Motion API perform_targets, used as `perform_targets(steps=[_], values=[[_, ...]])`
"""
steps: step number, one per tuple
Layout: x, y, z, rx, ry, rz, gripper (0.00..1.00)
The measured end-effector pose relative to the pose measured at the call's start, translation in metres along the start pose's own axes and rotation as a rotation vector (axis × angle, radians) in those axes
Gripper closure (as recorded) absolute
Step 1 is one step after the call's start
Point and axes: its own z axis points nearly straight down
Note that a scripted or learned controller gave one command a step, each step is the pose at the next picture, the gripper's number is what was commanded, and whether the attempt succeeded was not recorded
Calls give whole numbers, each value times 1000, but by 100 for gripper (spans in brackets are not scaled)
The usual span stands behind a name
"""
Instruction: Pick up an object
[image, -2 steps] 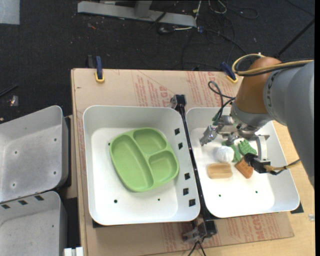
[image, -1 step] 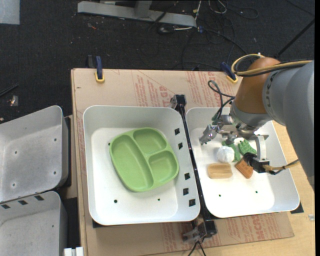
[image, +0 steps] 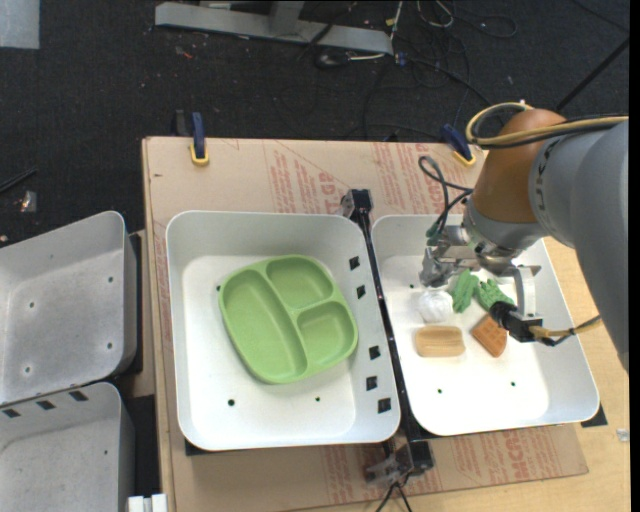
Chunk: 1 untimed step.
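Observation:
The right bin (image: 560, 395) holds a white crumpled object (image: 434, 304), a green leafy toy (image: 478, 292), a tan wooden block (image: 439, 342) and a small orange-brown block (image: 490, 336). My gripper (image: 436, 272) hangs low over the bin's far left part, just above the white object and beside the green toy. The grey arm with its orange band (image: 515, 165) covers the bin's far right corner. The fingers are dark and partly hidden by the wrist.
The left bin (image: 200, 400) holds a green divided plate (image: 288, 317). A black divider (image: 378, 330) runs between the bins. Cables hang near the wrist. White panels (image: 60, 300) lie off the bench at the left.

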Motion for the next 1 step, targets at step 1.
perform_targets(steps=[1], values=[[2,0,-64,2,2,-4,100]])
